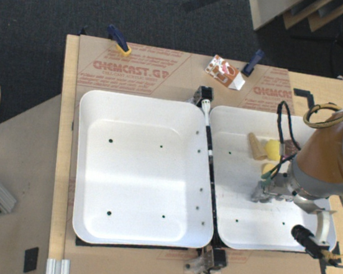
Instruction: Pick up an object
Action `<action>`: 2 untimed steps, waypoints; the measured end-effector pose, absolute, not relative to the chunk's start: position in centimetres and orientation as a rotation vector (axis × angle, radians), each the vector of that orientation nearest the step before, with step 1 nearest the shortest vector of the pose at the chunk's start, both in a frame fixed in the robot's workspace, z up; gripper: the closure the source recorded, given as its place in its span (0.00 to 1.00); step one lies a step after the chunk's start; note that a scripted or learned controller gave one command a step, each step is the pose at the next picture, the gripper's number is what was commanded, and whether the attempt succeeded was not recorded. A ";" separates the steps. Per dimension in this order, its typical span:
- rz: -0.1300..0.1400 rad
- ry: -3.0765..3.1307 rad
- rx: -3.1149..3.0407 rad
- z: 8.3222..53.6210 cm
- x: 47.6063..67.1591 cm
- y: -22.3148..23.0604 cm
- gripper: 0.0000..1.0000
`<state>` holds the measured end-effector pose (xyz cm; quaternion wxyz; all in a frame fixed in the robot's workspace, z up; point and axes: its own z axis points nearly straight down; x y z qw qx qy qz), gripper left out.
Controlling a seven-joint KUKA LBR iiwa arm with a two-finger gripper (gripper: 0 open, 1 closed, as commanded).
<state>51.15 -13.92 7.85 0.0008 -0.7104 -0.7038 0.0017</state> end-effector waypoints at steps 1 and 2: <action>-0.001 -2.225 -2.229 8.5 55.7 -18.7 1.00; -0.001 -2.224 -2.229 13.3 56.3 -22.6 1.00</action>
